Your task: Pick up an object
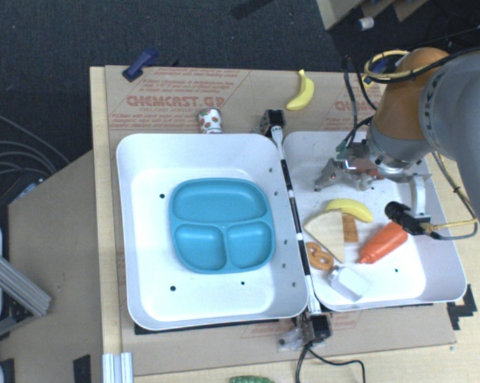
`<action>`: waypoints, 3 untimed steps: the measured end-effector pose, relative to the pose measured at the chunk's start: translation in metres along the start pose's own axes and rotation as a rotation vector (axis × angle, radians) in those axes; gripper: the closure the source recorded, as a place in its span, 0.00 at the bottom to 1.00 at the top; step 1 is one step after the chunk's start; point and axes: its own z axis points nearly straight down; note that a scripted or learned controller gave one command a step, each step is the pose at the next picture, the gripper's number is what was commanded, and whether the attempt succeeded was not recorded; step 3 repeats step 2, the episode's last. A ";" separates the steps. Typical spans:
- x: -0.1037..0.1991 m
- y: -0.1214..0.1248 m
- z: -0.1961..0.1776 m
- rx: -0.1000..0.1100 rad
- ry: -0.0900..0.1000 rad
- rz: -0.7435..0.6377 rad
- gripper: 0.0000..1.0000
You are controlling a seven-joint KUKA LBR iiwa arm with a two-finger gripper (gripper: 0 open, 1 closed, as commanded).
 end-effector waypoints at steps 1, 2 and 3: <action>0.020 0.038 0.000 -0.004 -0.001 -0.001 0.00; 0.020 0.039 -0.011 -0.006 -0.002 -0.002 1.00; 0.020 0.039 -0.011 -0.006 -0.002 -0.002 1.00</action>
